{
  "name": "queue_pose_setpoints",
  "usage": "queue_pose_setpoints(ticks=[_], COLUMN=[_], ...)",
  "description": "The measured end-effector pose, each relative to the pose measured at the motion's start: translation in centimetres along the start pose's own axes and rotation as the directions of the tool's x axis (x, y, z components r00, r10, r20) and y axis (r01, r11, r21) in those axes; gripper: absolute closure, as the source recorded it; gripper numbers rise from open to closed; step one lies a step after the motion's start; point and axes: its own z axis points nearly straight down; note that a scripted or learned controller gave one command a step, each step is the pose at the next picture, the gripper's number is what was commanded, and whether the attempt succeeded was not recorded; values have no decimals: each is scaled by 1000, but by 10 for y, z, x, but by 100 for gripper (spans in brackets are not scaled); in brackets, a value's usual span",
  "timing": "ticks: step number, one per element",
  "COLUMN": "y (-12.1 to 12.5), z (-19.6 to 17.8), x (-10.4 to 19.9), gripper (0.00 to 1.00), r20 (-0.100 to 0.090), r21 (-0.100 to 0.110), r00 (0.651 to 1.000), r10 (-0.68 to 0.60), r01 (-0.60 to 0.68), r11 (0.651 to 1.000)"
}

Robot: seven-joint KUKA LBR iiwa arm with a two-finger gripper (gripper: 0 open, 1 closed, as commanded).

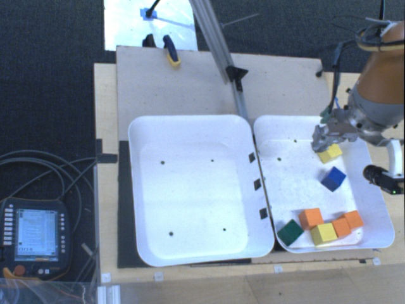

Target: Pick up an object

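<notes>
I see the yellow cube (pixel 331 153) in the right bin (pixel 297 170), near its far right side, turned cornerwise to the bin's walls; being a cube, it has no long axis I can name. It looks small, plain yellow, partly covered by the gripper (pixel 325 138), which sits right on top of it. I cannot tell the gripper's state. Nearer in the same bin lie a blue cube (pixel 333 178), a green cube (pixel 290 232), orange cubes (pixel 310 218) and another yellow block (pixel 323 233). The left bin (pixel 190 189) sits beside it on a tan bench (pixel 190 87), dark carpet around, a teach pendant (pixel 33 236) at left.
</notes>
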Motion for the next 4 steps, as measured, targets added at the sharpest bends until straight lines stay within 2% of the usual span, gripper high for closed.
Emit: queue_pose_setpoints(ticks=[1, 2, 4], y=[1, 35, 74], z=[-6, -1, 16], x=[0, 49, 148], gripper=[100, 100, 100], r20=[-1, -3, -3], r21=[5, 4, 5], r00=[1000, 1000, 1000], r10=[0, -7, -6], r01=[0, 7, 6], r11=[1000, 1000, 1000])
